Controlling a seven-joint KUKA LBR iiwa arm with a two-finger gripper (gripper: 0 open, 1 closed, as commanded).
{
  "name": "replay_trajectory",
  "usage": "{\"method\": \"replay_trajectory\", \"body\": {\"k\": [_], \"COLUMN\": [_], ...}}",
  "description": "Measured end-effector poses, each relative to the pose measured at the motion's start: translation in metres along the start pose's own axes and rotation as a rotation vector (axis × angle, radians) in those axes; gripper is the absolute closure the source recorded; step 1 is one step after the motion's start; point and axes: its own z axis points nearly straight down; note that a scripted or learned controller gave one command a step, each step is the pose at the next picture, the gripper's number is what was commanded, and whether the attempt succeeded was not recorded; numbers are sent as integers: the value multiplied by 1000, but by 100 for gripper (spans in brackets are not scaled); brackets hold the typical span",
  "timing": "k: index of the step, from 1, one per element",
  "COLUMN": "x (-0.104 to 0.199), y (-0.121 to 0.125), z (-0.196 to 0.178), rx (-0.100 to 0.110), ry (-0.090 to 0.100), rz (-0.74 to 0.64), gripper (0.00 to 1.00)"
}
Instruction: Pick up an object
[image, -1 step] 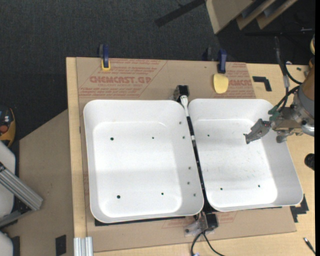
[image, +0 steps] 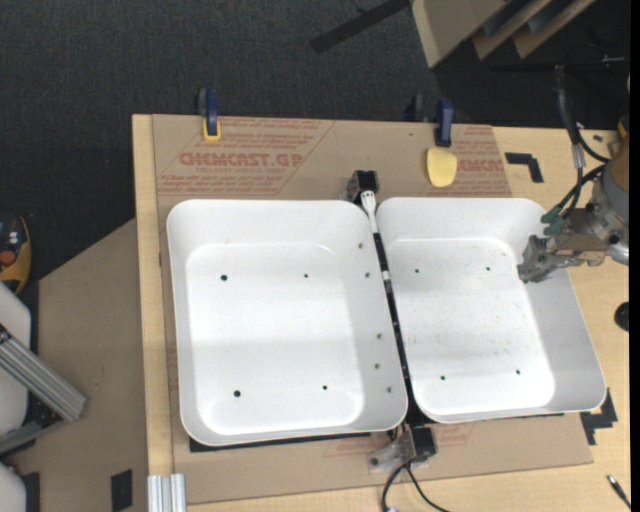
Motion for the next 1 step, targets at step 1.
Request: {"method": "replay_trajectory", "body": {"k": [1], "x": [46], "y": [48], "z": [-96], "rx": [-12], "ry": [0], "rz": [-7], "gripper": [100]}}
